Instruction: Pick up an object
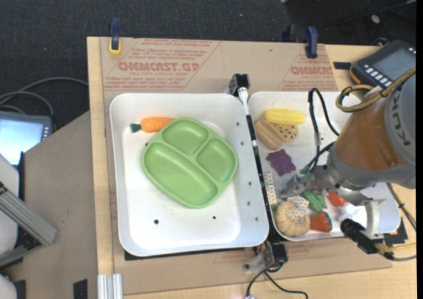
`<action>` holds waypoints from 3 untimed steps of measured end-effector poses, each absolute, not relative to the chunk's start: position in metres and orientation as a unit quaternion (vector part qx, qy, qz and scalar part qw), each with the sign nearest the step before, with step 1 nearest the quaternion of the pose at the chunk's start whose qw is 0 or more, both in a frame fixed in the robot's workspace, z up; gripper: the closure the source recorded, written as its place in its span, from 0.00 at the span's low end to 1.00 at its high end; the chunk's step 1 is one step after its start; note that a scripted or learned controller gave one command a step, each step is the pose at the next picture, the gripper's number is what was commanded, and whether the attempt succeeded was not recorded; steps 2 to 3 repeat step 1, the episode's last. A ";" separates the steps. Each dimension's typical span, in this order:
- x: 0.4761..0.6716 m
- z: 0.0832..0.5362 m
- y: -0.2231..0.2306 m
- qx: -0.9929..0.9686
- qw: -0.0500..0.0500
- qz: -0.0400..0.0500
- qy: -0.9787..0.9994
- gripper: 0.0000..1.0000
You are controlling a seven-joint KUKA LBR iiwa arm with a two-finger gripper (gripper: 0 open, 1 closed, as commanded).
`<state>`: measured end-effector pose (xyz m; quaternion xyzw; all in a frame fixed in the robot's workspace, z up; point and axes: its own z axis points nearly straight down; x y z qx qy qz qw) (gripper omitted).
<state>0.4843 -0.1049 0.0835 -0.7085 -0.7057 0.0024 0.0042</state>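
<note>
The arm reaches into the right bin (390, 215) from the right; the end effector (310, 188) sits low among the toy food, and whether it is wide or narrow cannot be told, the wrist covering it; nothing is seen held; nearest candidates: the purple grapes (281, 161), just beside it, and the round bread (293, 217) with a red piece (320, 223) touching it near the front wall; choose one item standing apart from its neighbours; descend straight; close only once centred; the green plate (190, 161) and carrot (155, 124) lie in the left bin (125, 178)

toy foods (285, 133), heaped in right bin (390, 221)
</note>
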 end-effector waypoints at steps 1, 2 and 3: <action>0.538 0.297 -0.153 -0.707 -0.011 -0.005 -0.707 0.00; 0.538 0.297 -0.153 -0.707 -0.011 -0.005 -0.707 0.00; 0.538 0.297 -0.153 -0.707 -0.011 -0.005 -0.707 0.00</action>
